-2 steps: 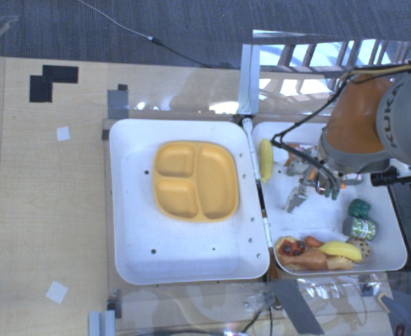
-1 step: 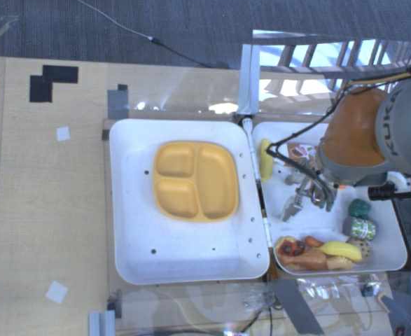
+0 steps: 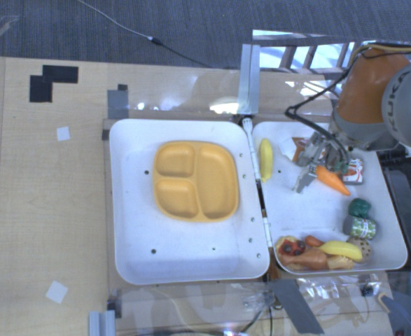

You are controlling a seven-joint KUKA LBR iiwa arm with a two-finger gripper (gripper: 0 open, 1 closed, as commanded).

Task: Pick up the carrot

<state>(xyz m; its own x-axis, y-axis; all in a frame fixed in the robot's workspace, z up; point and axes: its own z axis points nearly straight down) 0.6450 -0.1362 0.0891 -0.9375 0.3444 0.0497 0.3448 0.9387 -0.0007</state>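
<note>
The carrot is orange and tapered. It lies in the right bin, near its far right, with the tip pointing down-right. My gripper hangs over the carrot's thick end, reaching in from the upper right under the orange band of the arm. It looks open: one grey finger stands left of the carrot and the other sits on its far side. The carrot rests on the bin floor and is not lifted.
A yellow banana lies along the right bin's left wall. A red-and-white packet sits just right of the carrot. Green items and a pile of toy food fill the near right corner. The left bin holds a yellow divided plate.
</note>
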